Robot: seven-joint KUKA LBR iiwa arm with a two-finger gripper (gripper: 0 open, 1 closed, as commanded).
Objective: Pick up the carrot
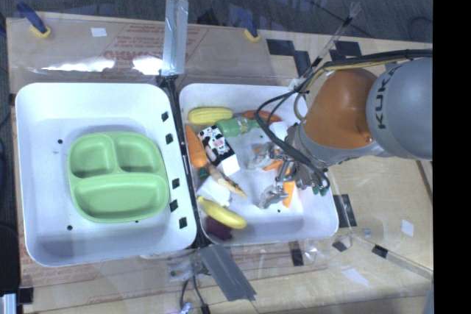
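On the grey arm (401,110) the white letters "KU" can be read on the rounded shell near the right side; the rest of the word is cut off. The orange band (340,108) is smooth and shiny, like a dome. On the clear plastic sheet behind the left bin there is faint red printing, too pale to read.

The tool (285,186) is low in the right bin (318,211), near its right wall. I cannot tell if it is spread or pressed together, because cables and metal parts cover it. A small orange piece (288,193) shows right at the tool, but what it is I cannot say.

The carrot (195,147) lies in the right bin along its left wall, long and tapered, matte orange. Just beside it is a small box with a black and white cow pattern (213,143). Behind them lies a yellow oval thing (210,115), and next to that a green bottle-like thing (237,126). A yellow banana (224,214), curved and smooth, lies near the front wall.

The left bin (33,158) is shallow white plastic with rounded corners. In it sits a light green tray (116,176) with three compartments. The counter (383,187) looks like pale wood with black tape marks.
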